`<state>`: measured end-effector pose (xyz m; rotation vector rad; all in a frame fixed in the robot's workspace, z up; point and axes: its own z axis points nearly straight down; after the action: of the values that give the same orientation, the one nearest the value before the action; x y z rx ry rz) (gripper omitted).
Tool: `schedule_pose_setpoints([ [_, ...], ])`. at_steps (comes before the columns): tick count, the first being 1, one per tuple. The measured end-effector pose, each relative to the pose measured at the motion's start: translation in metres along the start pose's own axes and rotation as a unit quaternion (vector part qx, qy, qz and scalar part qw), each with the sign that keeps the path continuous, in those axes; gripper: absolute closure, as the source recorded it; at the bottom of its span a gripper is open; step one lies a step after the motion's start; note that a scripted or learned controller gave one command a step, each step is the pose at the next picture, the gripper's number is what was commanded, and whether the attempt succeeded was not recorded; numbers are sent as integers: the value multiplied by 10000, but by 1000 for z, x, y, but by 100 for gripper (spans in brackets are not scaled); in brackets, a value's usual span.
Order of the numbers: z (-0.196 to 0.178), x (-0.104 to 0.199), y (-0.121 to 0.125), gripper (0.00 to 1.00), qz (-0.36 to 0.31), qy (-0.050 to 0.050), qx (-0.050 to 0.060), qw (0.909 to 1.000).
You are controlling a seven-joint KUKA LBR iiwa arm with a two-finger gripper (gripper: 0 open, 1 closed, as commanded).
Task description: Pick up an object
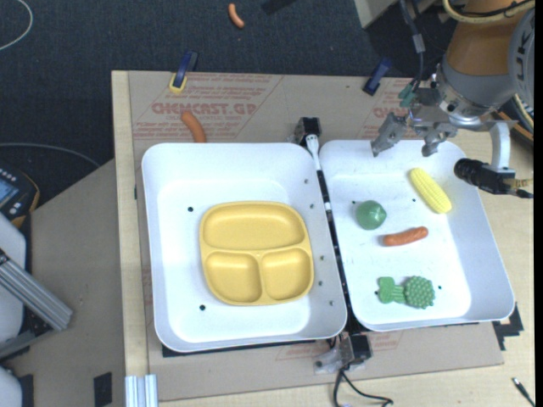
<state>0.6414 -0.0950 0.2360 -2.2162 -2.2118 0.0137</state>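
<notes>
Well, from the overhead camera I see my gripper hanging spread apart over the right bin's far edge, gripping nothing. In that bin lie the corn, a green ball, a sausage and broccoli. The board reads "CHEMCAST GP" (faint red print).
</notes>
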Motion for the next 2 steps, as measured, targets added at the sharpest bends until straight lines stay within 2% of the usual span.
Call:
schedule_pose_setpoints([
  [1, -9, 0, 2, 0, -12, -7, -74, 10000],
  [2, 50, 1, 11, 0, -15, -5, -47, 10000],
])
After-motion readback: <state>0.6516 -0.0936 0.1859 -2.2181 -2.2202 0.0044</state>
